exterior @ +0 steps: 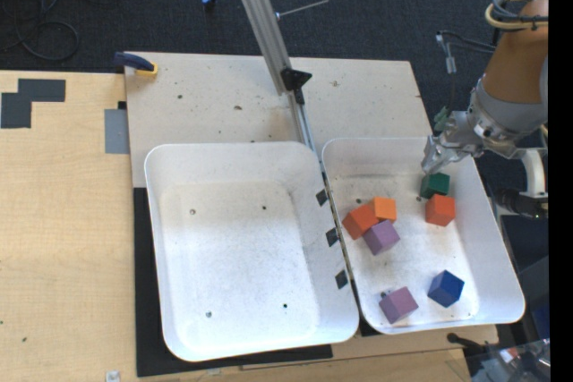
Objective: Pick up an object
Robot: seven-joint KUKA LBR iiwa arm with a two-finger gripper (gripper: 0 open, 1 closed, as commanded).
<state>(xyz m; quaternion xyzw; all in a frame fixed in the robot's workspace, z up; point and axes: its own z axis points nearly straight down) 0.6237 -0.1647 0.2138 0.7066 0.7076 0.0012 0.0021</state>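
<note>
My gripper point(434, 164) hangs over the far right part of the right bin point(504, 268), just above and touching the top edge of a dark green block point(437, 185). A red-orange block point(440, 210) lies right in front of the green one. Near the bin's middle, a red-orange block point(360, 220), a smaller orange block point(385, 209) and a purple block point(382, 237) sit bunched together. A second purple block point(397, 303) and a blue block point(446, 288) lie near the front wall.
The left bin point(179, 192) stands beside the right one, with black clips point(332, 237) along the shared wall. A slanted aluminium post point(264, 22) rises behind the bins. The grey arm with its orange band point(515, 67) enters from the right.
</note>
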